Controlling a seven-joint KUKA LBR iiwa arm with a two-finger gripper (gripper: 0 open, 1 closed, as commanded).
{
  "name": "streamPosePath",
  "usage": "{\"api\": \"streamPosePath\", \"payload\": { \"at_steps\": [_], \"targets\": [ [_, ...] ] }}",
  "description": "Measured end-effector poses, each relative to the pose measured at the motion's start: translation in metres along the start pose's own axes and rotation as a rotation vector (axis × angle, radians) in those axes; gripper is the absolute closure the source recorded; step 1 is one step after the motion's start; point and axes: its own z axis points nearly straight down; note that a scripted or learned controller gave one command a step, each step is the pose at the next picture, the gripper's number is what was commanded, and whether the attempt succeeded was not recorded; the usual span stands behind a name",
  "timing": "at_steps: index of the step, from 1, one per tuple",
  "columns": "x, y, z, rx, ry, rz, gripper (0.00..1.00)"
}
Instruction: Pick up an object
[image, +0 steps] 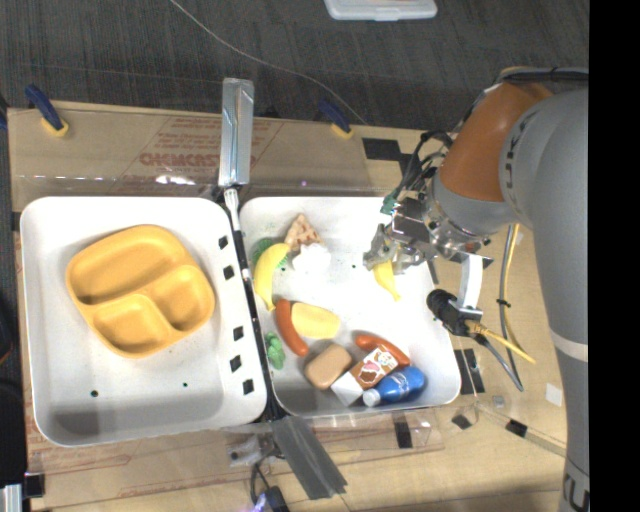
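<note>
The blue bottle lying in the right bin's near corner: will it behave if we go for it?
The blue bottle lies on its side, so it would probably roll if nudged. Its rounded, glossy body may slip between the fingers. It's packed against the red packet, so neighbours would likely shift too.

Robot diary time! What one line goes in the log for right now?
gripper: over right bin | yellow piece: between fingers, lifted | yellow tray: left bin

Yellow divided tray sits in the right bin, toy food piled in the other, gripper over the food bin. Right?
One thing is off: the yellow divided tray sits in the left bin, not the right. The toy food is piled in the right bin, and the gripper is over that bin, as the camera view shows.
</note>
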Motion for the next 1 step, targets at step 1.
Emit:
{"api": "streamPosePath", "payload": {
  "at_steps": [1],
  "targets": [
    [0.0157, 0.0033, -0.009, 0.006, -0.002, 0.119, 1.0]
  ]
}}
